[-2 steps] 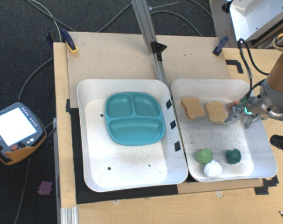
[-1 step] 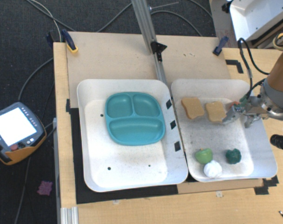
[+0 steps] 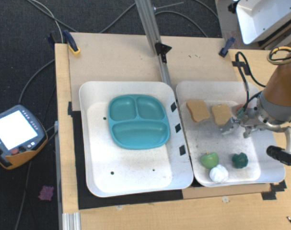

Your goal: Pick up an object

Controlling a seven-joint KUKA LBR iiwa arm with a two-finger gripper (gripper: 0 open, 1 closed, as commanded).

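Note:
The right bin [image 3: 203,176] holds two tan bread-like pieces [image 3: 198,110] [image 3: 220,113], a light green apple [image 3: 209,159], a white ball [image 3: 218,174] and a dark green lump [image 3: 239,160]. My gripper [image 3: 236,129] hangs over this bin, just right of and below the second tan piece. Its fingers [image 3: 226,128] stand open and apart with only bin floor between them. The dark green lump lies a short way in front of the gripper.
The left bin [image 3: 95,176] carries a teal divided plate [image 3: 138,120]. A metal post [image 3: 150,18] rises between the bins at the back. Cables [image 3: 243,71] run along the right bin's far right side. A tablet [image 3: 13,133] lies off the bench at left.

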